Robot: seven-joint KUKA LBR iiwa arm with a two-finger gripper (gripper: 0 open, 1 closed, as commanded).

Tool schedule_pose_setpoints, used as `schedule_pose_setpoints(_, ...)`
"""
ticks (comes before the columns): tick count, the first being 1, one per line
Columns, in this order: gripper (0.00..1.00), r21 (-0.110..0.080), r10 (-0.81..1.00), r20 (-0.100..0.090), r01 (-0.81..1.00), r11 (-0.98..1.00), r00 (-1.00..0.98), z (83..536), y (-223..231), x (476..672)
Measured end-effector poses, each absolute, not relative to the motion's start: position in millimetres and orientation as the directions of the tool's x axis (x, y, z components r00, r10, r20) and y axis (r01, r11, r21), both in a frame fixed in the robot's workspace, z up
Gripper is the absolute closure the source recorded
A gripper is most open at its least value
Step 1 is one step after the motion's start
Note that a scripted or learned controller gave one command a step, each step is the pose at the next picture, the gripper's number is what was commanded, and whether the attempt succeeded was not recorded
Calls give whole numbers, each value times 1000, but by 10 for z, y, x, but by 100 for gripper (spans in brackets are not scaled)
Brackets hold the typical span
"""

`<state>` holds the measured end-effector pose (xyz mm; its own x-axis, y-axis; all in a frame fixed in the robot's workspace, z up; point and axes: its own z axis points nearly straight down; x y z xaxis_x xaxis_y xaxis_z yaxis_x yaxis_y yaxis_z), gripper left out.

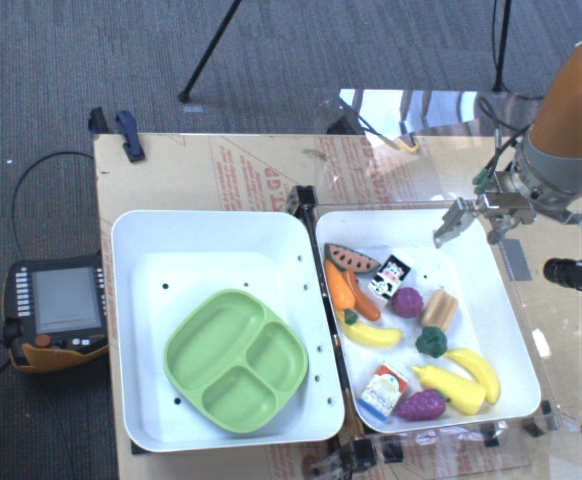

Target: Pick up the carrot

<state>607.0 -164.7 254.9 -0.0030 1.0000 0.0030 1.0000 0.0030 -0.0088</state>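
The orange carrot (338, 288) lies along the left wall of the right bin (506, 308), just below a watermelon slice (351, 258). A second orange stick (364, 305) rests against it on the right. My gripper (476, 225) hangs above the bin's far right corner, well to the right of the carrot and apart from it. Its fingers (451, 223) are spread open with nothing between them.
The right bin also holds a milk carton (390, 278), purple grapes (407, 302), a banana (371, 334), broccoli (431, 342), a bread piece (439, 310), yellow fruit (466, 380) and a small box (382, 392). A green divided plate (236, 360) sits in the left bin (141, 258).
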Motion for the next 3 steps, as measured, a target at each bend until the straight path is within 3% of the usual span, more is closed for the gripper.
schedule_pose_setpoints(1,0,-9,999,4,999,-42,42,840,-1151,5625)
schedule_pose_setpoints(2,0,-2,996,2,996,-93,93,1515,-953,6324)
schedule_pose_setpoints(3,0,-10,910,-2,910,-414,414,1306,-1145,6432)
